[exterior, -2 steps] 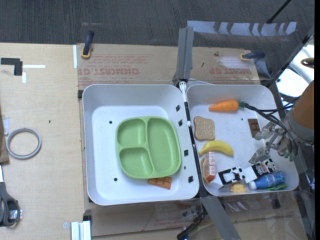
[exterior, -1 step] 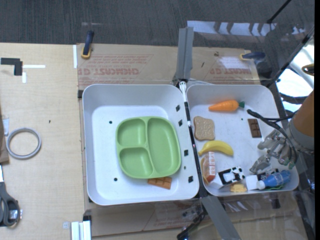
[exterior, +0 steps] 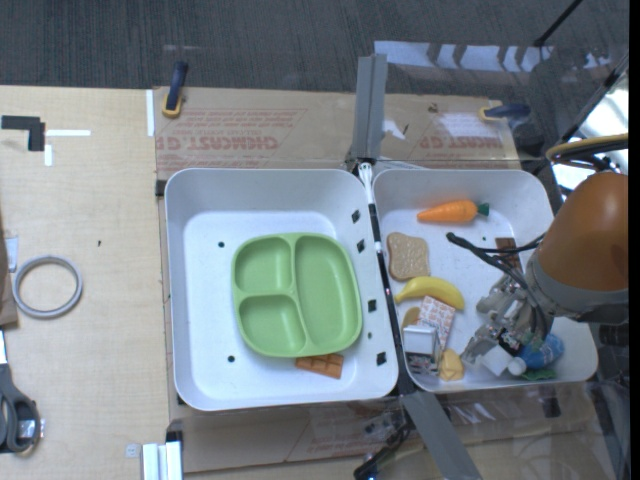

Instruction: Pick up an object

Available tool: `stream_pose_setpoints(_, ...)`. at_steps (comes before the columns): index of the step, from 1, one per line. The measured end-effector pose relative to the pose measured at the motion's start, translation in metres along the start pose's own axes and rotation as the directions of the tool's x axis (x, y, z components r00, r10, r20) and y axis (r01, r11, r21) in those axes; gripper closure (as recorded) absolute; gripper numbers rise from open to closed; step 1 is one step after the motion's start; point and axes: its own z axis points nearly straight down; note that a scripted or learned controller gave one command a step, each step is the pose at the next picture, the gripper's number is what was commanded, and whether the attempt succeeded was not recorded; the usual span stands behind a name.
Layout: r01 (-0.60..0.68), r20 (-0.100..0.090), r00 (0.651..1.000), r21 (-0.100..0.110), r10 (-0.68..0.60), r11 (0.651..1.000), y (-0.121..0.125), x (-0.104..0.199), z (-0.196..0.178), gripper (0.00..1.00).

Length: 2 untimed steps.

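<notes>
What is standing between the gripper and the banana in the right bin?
Nothing visible. The gripper hangs over the right bin, and bare white floor separates it from the banana on its left in the view.

gripper (exterior: 487,330) low in right bin (exterior: 520,190), beside banana (exterior: 430,290), green tray (exterior: 297,294) left

A roll of grey tape (exterior: 45,286) lies flat on the pale wooden bench (exterior: 80,208) at the left, well apart from the bins. Above it sits a small black bracket (exterior: 25,128) with a white strip beside it. Two clamps with yellow-and-blue handles, one (exterior: 177,88) at left and another (exterior: 503,113) at right, grip the printed cardboard sheet (exterior: 250,133) behind the bins
</notes>
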Motion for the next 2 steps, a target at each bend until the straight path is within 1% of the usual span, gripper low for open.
stream_pose_setpoints(1,-0.156,-0.003,0.988,0.001,0.156,0.988,0.045,0.030,0.001,0.00)
stream_pose_setpoints(2,-0.166,-0.001,0.986,0.001,0.166,0.986,0.070,-0.071,0.000,0.00)
